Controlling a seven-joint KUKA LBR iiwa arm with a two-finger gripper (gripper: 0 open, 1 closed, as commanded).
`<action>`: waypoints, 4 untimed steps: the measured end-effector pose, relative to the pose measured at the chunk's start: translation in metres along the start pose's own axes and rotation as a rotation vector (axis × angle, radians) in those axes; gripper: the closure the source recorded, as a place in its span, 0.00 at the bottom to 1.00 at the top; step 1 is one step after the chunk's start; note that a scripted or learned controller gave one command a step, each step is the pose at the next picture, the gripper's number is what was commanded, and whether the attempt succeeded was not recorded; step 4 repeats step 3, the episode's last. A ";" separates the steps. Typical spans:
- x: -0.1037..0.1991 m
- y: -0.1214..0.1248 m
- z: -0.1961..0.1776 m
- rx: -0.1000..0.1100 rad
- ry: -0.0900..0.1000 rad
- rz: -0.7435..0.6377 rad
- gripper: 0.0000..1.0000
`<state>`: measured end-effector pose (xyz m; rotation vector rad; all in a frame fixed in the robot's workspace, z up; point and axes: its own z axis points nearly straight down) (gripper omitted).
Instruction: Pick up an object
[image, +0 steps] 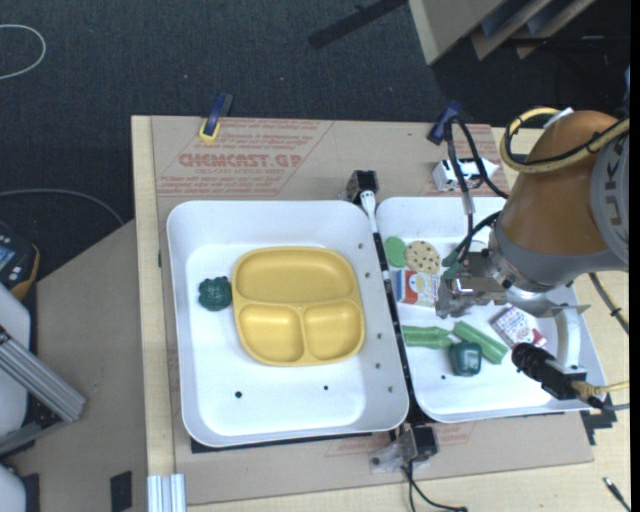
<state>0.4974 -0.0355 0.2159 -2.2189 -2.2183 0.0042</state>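
Right of centre, we see small objects (437, 338) scattered in the right bin (520, 400); the gripper (458, 290) hovers above them, its state impossible to tell. A yellow divided tray (297, 303) fills the left bin (200, 380).

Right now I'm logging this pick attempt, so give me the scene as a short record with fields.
left bin: yellow divided tray; dark green toy beside the tray's left edge
right bin: cookie, green pieces, teal block, printed packets
arm: reaches in from the right, over the right bin
gripper: low over the right bin's items, near the printed packets
grasp: no object seen between the fingers; state of the fingers unclear
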 end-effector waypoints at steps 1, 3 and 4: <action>0.006 -0.014 -0.004 -0.001 0.001 0.000 1.00; -0.008 -0.004 -0.011 -0.007 -0.002 0.000 1.00; -0.008 -0.004 -0.011 -0.007 -0.002 0.000 1.00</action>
